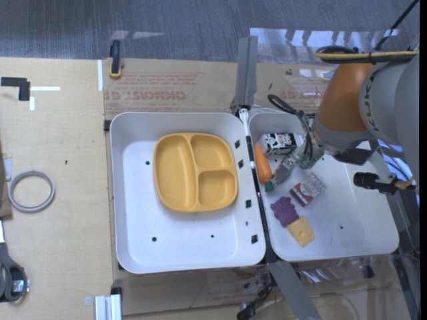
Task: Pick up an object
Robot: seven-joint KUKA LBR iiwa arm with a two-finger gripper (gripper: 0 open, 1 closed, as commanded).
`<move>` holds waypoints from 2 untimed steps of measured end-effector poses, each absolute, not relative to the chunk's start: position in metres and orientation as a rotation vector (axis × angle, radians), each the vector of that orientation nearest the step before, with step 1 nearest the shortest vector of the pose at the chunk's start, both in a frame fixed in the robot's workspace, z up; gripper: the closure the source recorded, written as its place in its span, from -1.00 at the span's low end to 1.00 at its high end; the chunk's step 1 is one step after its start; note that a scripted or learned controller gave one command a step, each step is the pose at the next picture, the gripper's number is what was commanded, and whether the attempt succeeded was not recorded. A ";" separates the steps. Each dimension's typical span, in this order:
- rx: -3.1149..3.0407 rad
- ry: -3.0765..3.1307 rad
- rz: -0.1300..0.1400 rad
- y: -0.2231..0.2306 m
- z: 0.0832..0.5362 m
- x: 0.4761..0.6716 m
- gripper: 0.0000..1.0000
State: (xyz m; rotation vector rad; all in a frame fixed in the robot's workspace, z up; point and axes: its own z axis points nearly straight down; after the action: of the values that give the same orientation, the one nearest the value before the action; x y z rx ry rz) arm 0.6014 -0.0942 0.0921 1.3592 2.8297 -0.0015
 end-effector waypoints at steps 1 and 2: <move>1.758 2.602 -0.003 -0.053 0.192 0.593 -1.00; 2.110 2.327 -0.005 -0.112 0.156 0.601 -1.00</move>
State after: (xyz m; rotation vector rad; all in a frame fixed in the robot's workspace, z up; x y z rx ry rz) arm 0.6012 -0.1119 0.1562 2.1104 2.3274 -0.0049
